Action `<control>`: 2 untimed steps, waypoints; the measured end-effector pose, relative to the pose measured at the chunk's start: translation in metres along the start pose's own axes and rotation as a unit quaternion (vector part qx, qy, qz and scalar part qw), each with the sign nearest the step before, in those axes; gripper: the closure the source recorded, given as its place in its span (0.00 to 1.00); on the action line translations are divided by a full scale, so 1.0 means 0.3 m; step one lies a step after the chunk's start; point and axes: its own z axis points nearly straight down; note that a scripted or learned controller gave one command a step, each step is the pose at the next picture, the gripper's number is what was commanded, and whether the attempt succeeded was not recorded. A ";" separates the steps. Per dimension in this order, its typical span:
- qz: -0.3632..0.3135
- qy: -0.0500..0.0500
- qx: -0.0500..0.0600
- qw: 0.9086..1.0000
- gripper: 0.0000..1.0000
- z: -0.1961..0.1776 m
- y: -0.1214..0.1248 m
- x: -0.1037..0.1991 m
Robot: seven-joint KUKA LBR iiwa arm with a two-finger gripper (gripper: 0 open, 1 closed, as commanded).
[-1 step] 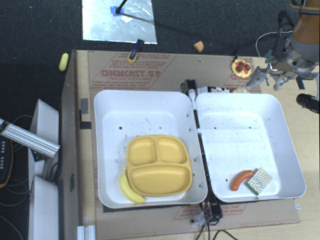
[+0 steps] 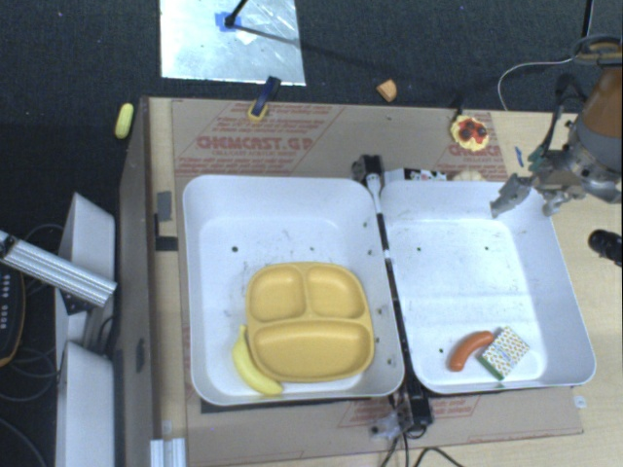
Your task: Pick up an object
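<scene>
My gripper [image 2: 531, 200] hangs over the far right corner of the right bin [image 2: 458, 261], open, with nothing between its fingers. An orange sausage [image 2: 470, 349] lies near the front of that bin, and a small green and white block [image 2: 505, 352] touches its right end. Both sit well in front of the gripper. In the left bin [image 2: 282, 212] rests a yellow divided plate [image 2: 310, 321], with a yellow banana [image 2: 251, 366] tucked against its front left edge.
A small round pizza toy [image 2: 471, 131] lies on the bench behind the right bin. A black divider [image 2: 384, 261] runs between the two bins. Beyond the bench lie a yellow piece [image 2: 124, 120] and an orange bit [image 2: 387, 89].
</scene>
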 end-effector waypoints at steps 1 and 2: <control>0.000 0.000 0.001 1.000 0.00 0.175 -0.138 -0.065; 0.000 0.000 0.000 1.000 0.00 0.458 -0.232 -0.063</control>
